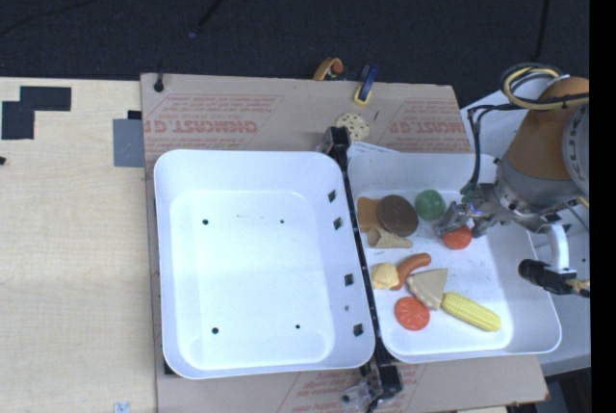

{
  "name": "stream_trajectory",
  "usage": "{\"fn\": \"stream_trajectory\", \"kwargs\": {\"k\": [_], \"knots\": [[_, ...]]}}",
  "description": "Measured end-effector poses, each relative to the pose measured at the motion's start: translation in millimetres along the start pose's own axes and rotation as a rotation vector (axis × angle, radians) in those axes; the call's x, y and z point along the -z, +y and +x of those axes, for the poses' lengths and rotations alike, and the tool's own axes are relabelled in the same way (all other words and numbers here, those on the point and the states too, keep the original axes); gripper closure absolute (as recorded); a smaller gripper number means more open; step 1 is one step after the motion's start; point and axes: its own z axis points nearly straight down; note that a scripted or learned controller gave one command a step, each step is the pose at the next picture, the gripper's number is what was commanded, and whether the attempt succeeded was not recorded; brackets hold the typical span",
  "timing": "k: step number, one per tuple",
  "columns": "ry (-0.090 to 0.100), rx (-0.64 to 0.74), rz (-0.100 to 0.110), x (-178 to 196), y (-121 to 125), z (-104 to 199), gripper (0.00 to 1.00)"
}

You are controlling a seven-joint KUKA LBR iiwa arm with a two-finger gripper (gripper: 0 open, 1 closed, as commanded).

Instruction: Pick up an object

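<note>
From my remote seat I logged the arm (pixel 544 146) reaching in from the right, its orange band above the wrist, with the gripper (pixel 460 220) low over the right bin (pixel 525 329) near that bin's upper middle. The fingertips sat right at a small red-orange piece (pixel 458 239), apparently touching it, but I could not tell whether the fingers were apart or closed, nor whether anything lay between them. Just left of the gripper I noted a green ball (pixel 429 204), and left of that a dark brown round piece (pixel 397 214) resting against a tan wedge-like piece (pixel 389 238). Lower in the bin lay an orange sausage-shaped item (pixel 415 263), a yellow lump (pixel 385 276) beside it, a pale triangular slice (pixel 429 287), a red tomato-like disc (pixel 412 313) and a corn cob (pixel 470 311) lying at a slant toward the bin's lower right. All of these rested on the bin floor, clustered in its left and middle. The left bin (pixel 173 209) sat just beside the right one, their rims touching along a dark divider. Both bins stood on a cardboard sheet (pixel 231 117) with red print.
</note>
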Motion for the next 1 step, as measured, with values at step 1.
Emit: {"fn": "stream_trajectory", "kwargs": {"k": [1], "knots": [[0.000, 0.006, -0.010, 62.3, 53.6, 58.9, 1.00]]}}
